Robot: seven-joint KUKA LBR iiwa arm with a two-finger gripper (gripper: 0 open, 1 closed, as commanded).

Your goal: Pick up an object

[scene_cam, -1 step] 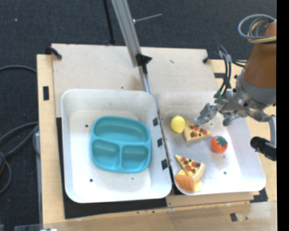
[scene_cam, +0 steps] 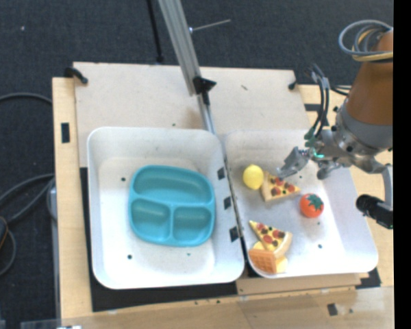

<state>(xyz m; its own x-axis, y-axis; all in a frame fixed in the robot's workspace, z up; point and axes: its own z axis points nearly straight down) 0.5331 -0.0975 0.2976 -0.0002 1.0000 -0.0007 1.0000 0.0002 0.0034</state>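
We see the pincer (scene_cam: 296, 163) open, empty, just above the small plastic pizza slice (scene_cam: 281, 188) in the right white bin (scene_cam: 342, 252), beside the yellow lemon (scene_cam: 253, 177). We judge it light, stiff, slippery; grip across its crust edges.

In my right-hand bin (scene_cam: 356, 249) lie four toy foods: a yellow lemon (scene_cam: 253, 177) near the left wall, a pizza slice (scene_cam: 280, 188) flat just beside it, a red tomato (scene_cam: 312, 205) further right, and a second pizza slice (scene_cam: 270, 245) at the front-left corner.
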